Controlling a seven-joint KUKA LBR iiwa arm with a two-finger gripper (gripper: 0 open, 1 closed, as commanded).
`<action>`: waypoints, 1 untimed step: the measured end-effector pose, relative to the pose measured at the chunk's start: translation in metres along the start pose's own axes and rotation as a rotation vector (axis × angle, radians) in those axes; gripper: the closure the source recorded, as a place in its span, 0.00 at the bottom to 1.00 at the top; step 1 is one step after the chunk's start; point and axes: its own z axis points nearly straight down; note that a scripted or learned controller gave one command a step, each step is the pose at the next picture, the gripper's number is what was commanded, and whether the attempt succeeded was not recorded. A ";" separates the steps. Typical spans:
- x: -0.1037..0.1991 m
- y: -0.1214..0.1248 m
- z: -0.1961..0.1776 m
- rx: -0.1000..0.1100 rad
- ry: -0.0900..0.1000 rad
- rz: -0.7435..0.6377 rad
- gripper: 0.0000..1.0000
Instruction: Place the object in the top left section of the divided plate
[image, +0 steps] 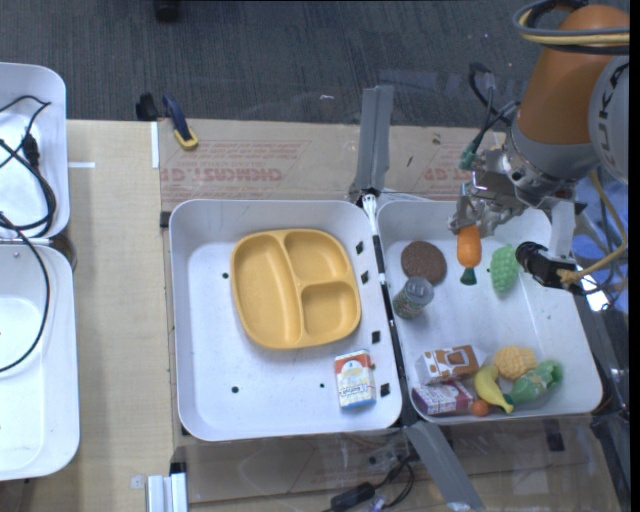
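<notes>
Hanging over the top of the right bin (590, 370), the gripper (478, 222) has a toy carrot (468, 250) dangling below it, orange body upright with the green tip pointing down; the carrot's top sits up between the fingers, so I read them as closed on it, though the contact itself is half hidden by the wrist hardware. Carrot is above the bin floor, between the brown round cookie-like piece (424, 261) and the green leafy toy (504, 269). Target is the yellow divided plate (296, 287) in the left bin (200, 400), well apart from the carrot, with the bin walls between them. Risks as I see them: grip looks to be on the very top of the carrot, so it could swing or slip out during the traverse; a low carry could clip the bin walls at the divide or the small can (413, 296) beside it. The plate sits rotated in the bin, so "top left" section is ambiguous and a release near an internal ridge could roll the carrot into the wrong section. The small carton (355, 380) below the plate is clear of the path. Remaining toys at the right bin's bottom aren't a factor
</notes>
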 end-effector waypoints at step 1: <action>0.084 0.001 0.071 0.000 0.001 -0.086 1.00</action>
